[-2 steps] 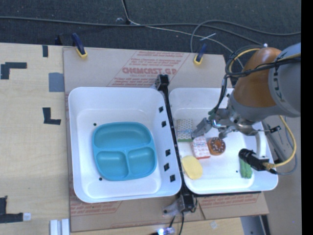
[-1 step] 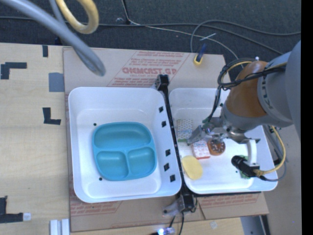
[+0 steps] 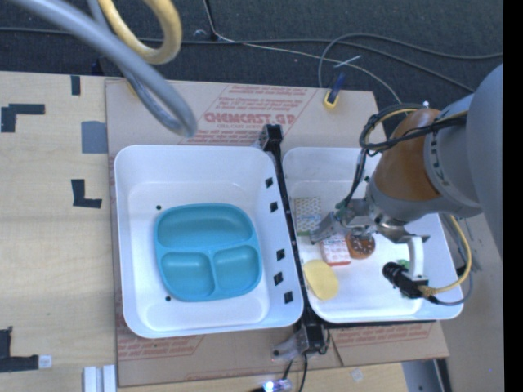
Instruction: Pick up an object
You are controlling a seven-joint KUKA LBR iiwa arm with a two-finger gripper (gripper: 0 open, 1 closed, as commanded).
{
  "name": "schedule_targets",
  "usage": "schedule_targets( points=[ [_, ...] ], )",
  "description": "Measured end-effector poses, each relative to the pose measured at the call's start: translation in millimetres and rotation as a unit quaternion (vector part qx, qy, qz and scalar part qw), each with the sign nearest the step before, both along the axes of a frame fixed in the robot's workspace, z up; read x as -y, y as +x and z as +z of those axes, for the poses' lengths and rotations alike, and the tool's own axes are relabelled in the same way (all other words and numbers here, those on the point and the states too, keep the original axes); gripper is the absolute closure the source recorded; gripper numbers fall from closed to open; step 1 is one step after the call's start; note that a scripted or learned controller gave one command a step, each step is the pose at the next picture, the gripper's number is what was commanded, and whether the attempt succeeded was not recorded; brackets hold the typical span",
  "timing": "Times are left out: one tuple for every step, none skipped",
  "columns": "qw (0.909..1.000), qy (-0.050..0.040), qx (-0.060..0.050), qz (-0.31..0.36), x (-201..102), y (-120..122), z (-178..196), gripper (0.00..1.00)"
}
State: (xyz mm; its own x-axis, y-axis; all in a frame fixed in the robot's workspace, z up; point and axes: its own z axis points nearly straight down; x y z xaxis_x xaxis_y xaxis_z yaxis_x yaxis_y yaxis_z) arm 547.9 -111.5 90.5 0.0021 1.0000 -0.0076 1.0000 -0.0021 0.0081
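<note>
Camera view shows two shallow white bins side by side on a cardboard sheet. One bin (image 3: pixel 135 243), left of centre, holds a single blue divided plate (image 3: pixel 207 250) with three compartments. A second bin (image 3: pixel 441 296), right of centre, holds three small objects: a yellow rounded piece (image 3: pixel 322 279) at its lower left, a pale patterned packet (image 3: pixel 307 213) above it, and a red-and-white item (image 3: pixel 337 251) between them. One grey arm (image 3: pixel 445 158) enters from the right, its gripper (image 3: pixel 341 227) low over the red-and-white item; I cannot tell how its fingers stand or whether they have anything.
</note>
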Motion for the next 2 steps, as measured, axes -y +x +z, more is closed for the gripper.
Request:
schedule_targets(
  points=[
    [1.0,-0.0014,0.009,0.002,0,6,16,1.0],
    [1.0,0.0036,-0.003,0.001,7,1,63,1.0]
  ],
)
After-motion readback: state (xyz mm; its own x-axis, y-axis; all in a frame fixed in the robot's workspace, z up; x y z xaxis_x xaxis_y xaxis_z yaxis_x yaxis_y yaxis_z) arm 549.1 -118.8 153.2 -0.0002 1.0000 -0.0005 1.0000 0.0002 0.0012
